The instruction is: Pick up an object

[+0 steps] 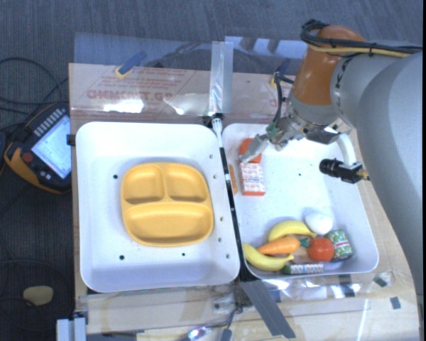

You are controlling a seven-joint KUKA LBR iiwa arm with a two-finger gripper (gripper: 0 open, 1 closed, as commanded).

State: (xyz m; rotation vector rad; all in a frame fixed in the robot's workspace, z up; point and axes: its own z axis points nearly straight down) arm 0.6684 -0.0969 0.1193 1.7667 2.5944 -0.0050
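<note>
My gripper (258, 150) reaches down into the far left corner of the right bin (305, 190), below the orange band of the arm (318, 73). A small red-orange object (246, 148) lies right against the gripper's tip; whether it is held cannot be told. Just in front of it lies a red and white carton (253, 179). Heaped at the bin's near edge are a banana (289, 229), a carrot (278, 246), a tomato (321, 249), a white egg (318, 222) and a green packet (342, 241).
The left bin (99, 212) holds a yellow divided plate (167, 203). A black fitting (339, 169) juts in over the right bin's right side. The grey arm body (394, 119) covers the right. A teach pendant (42, 151) and cables lie left of the bench.
</note>
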